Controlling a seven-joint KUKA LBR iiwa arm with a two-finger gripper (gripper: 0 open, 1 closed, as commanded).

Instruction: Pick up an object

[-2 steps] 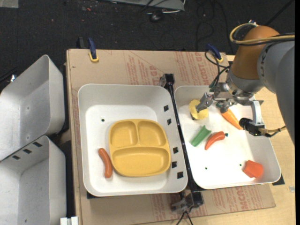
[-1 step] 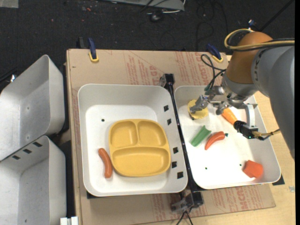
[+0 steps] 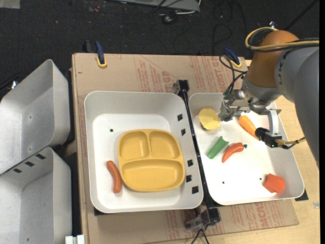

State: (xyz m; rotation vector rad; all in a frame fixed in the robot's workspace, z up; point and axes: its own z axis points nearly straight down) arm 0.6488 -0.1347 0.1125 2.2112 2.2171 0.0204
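Jaws [image 3: 227, 112] hang beside the yellow piece [image 3: 208, 119]; their opening cannot be told.

We see a brown board [image 3: 152, 67] under both bins, blue clamps [image 3: 100, 55] at its twelve o'clock edge, and dark floor [image 3: 51, 24] beyond.

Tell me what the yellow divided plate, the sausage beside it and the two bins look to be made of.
Yellow divided plate: likely moulded plastic, matte, going by its even colour and rounded compartment ridges.
Sausage: probably toy plastic or rubber; uniform orange-red with a slight sheen.
Left bin and right bin: seemingly thin formed plastic, smooth white with rounded corners and soft glare. None of this is certain from looks alone.
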